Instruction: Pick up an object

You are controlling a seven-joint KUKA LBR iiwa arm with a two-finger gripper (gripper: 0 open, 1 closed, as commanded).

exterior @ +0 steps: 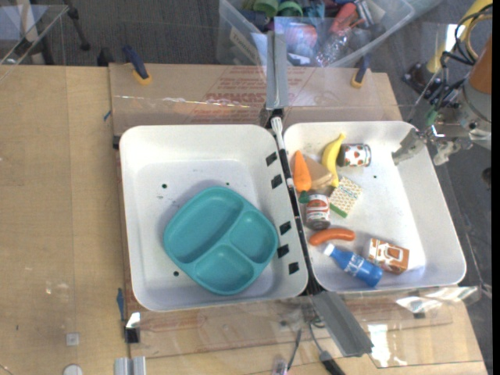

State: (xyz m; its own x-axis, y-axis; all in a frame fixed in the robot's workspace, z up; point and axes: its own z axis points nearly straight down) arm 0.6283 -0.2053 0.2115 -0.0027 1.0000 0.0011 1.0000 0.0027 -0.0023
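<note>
The right bin (pixel 437 209) holds several small objects. A yellow banana (pixel 334 151) and a red-and-white can (pixel 356 156) lie at its far side, with an orange carrot (pixel 301 172) against the divider. A patterned box (pixel 345 196) and a small can (pixel 317 209) sit mid-bin. An orange sausage (pixel 330 237), a blue bottle (pixel 353 264) and a brown carton (pixel 388 256) lie near the front. My gripper (pixel 426 148) hangs over the bin's far right corner, open, with nothing between its fingers, well right of the can.
The left bin (pixel 148 178) holds a teal divided plate (pixel 221 239). A black-marked divider (pixel 283 201) separates the bins. A clear tub of toys (pixel 312 10) stands behind them. Cables (pixel 445 76) hang beside the arm at the right.
</note>
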